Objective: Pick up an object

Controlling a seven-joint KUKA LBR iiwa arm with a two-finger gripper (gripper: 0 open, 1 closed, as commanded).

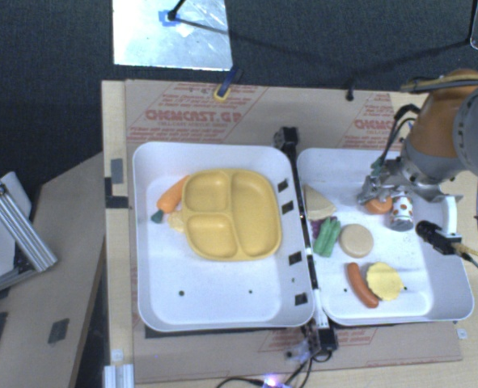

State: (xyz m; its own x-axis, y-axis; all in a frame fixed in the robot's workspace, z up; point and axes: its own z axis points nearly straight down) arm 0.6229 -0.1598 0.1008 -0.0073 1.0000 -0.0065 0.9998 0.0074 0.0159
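The grey arm's metal two-finger gripper point(375, 194) sits low in the right white bin point(449, 297), over a small orange rounded piece point(378, 207); I cannot tell its state; a white spotted can point(401, 212) lies just beside.

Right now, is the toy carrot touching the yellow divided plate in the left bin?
Touching. The camera view shows the carrot lying against the upper left rim of the yellow plate, with no white bin floor between them.
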